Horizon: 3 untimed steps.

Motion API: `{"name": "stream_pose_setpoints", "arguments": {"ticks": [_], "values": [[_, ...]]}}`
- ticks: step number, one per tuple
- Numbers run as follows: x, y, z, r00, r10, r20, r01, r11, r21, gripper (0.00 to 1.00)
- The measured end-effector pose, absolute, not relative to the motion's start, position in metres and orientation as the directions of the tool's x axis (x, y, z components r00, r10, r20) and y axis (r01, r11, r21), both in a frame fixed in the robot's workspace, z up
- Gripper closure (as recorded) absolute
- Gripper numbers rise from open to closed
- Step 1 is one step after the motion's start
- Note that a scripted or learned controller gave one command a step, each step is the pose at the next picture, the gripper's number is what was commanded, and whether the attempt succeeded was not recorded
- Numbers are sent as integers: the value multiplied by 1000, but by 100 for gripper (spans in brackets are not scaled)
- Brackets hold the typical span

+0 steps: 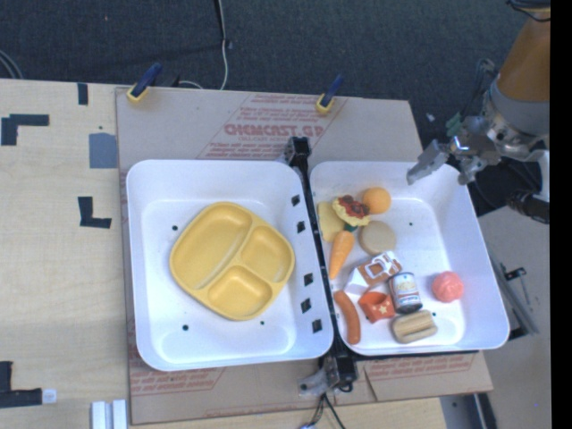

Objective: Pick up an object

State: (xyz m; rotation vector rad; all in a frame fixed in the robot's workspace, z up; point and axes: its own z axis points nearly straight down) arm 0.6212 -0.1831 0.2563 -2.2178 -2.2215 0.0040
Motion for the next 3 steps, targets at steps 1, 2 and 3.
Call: {"name": "stream_pose_setpoints", "arguments": {"ticks": [1, 2, 3], "values": [[651, -146, 154, -5, 1000, 3, 1000, 5, -13, 0], [665, -126, 102, -2, 1000, -2, 1000, 2, 9, 0], [665, -125, 109, -3, 1000, 0, 1000, 3, 7, 100]]}}
